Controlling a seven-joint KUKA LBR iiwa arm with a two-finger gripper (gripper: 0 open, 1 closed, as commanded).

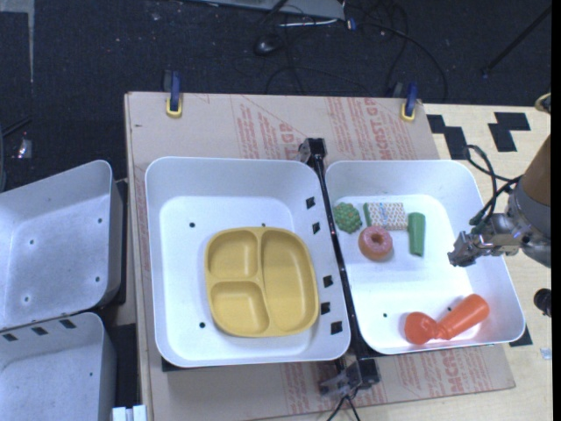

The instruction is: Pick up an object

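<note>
Two white bins (166,182), one yellow plate (261,281), five small toys (377,243).

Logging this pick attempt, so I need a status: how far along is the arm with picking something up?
Done: nothing looks lifted. The doughnut, green block, green ball, speckled block and orange bottle all lie in the right bin. In hand: the tool sits at that bin's right side, with nothing seen between its fingers. Left: reaching, gripping and raising one object.
</note>
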